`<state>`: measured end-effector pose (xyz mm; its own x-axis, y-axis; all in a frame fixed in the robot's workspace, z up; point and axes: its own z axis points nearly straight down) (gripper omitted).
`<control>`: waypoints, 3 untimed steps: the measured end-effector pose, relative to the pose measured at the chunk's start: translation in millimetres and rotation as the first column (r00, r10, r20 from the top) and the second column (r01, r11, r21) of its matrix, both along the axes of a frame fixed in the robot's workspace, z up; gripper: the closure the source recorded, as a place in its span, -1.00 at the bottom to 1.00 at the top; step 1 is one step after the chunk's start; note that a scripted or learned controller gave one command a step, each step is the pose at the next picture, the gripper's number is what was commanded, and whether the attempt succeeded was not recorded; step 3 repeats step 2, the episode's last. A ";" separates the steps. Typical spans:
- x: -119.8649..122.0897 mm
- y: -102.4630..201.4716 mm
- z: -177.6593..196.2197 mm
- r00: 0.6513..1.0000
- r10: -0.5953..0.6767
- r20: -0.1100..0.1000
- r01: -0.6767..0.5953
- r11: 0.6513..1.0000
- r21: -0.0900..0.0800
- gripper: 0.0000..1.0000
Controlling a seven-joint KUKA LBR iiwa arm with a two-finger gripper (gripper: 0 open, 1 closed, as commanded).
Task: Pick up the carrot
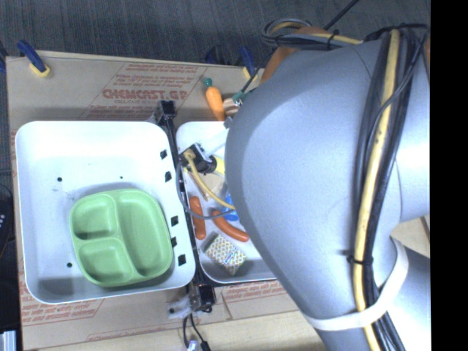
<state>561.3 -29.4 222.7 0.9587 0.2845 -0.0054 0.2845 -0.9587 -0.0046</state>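
Orange catches the eye first, from the single overhead camera: the carrot point(213, 101) lies past the far rim of the right bin point(191, 133), on the printed cardboard sheet point(110, 93) that lines the bench, not in either bin. Its green stub points away toward the far edge and its thicker orange end points back toward the bins, so its long axis runs roughly up and down the picture with a slight lean.

The grey arm point(322, 181) bulks in from the right and covers most of the right bin. Its orange band point(273, 61) peeks out near the top, which tells me the wrist sits up at that far side. Just below the band a small dark-and-pale tip, which I take for the gripper point(235, 104), sits just beside the carrot, on its right. Whether the gripper is spread, closed, or touching the carrot I cannot tell; the arm's own body hides it.

So the relation that counts, as I judge it: the carrot lies just to the picture's left of the tool, lengthwise across any approach from the right, which would suit a pinch across its narrow width.

Two other orange, sausage-like pieces point(197, 216) lie in the right bin near a patterned block point(225, 253); they could be mistaken for the target. A green divided plate point(121, 236) sits in the left bin point(44, 152).
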 end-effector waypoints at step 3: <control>-17.4 26.2 54.4 0.998 0.070 0.001 -0.070 0.998 0.000 1.00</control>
